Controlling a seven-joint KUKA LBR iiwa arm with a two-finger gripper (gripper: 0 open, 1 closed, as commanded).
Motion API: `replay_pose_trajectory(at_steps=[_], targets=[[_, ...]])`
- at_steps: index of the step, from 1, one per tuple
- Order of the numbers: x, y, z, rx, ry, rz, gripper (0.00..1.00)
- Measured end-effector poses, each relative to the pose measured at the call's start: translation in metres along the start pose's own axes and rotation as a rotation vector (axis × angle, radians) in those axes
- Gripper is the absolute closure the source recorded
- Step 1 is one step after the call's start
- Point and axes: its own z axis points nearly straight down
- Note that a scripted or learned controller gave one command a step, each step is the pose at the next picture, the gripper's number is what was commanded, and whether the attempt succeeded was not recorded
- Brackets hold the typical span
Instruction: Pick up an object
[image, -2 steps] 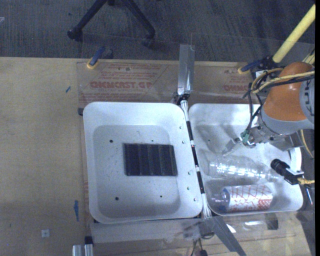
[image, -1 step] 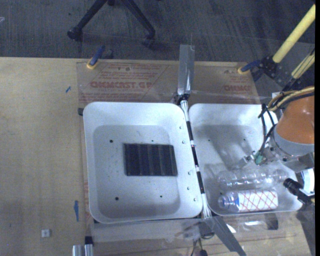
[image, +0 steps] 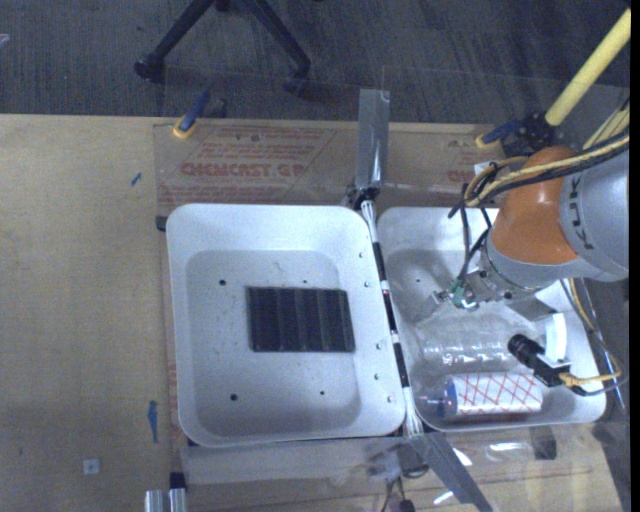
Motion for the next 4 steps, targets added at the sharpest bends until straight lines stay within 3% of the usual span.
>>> replay_pose_trajectory(at_steps=[1, 2, 3, 4], targets=[[0.001, -0.056, -0.029, -0.064, -0.028, -0.08, 0.0], [0.015, -0.061, -0.016, -0.057, -0.04, -0.189, 0.0], [0.009, -0.062, -0.016, -0.057, -0.032, -0.205, 0.0], [0.005, -0.019, 0.0, 0.002, -0.001, -0.059, 0.0]])
